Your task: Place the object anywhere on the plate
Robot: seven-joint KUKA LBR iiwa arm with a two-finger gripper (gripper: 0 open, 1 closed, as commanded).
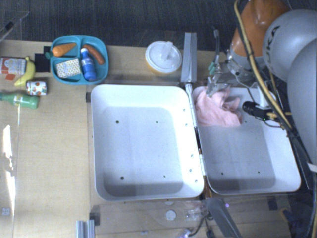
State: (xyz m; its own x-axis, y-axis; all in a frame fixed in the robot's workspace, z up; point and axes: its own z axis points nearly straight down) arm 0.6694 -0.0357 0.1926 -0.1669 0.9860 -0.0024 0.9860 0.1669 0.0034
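Note:
A crumpled pink cloth (218,111) lies in the far left corner of the right bin (252,175). My gripper (217,87) hangs at the cloth's far edge, touching or just above it. The blue divided plate (100,48) sits on the bench at the far left, outside both bins. It carries a toy carrot (65,49), a sausage (96,55), a blue bottle (88,67) and a patterned square piece (68,68).
The left bin (143,140) lies between the cloth and the plate. A white-lidded yellow tub (163,57) and a grey metal post (188,57) stand behind the bins. A banana (26,71), a small carton (12,66), a can (36,87) and a green bottle (20,100) lie at the far left.

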